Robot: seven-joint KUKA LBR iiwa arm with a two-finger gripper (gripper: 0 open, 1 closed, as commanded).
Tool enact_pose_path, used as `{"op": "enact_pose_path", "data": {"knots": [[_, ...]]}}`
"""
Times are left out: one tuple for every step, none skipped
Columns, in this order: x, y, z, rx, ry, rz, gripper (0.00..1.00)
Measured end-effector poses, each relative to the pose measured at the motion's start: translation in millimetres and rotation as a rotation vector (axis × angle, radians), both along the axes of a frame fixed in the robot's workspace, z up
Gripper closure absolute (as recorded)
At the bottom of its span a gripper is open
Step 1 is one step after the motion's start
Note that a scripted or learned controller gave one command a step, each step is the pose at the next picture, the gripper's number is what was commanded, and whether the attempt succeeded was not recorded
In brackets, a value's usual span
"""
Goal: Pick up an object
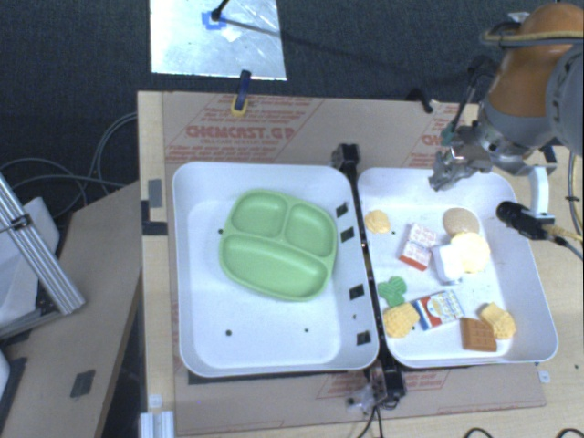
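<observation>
A cardboard-lined bench carries two white bins. The pincer (445, 173), finger state impossible to tell, hovers at the right bin's (534, 286) one o'clock edge; nearest targets (toy foods) lie toward six: a tan round piece (460, 219), red-white carton (419, 245). Descend squarely over one isolated item.

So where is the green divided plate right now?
The green divided plate lies in the left bin, roughly central, with the toy food items all in the right bin beside it.
</observation>
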State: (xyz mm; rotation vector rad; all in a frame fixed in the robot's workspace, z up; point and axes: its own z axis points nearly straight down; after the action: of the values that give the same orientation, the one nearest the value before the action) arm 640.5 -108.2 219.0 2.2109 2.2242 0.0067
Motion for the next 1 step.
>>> {"op": "enact_pose_path", "data": {"knots": [[-25.8,42.9,-6.1,0.002,0.007,0.002,1.00]]}}
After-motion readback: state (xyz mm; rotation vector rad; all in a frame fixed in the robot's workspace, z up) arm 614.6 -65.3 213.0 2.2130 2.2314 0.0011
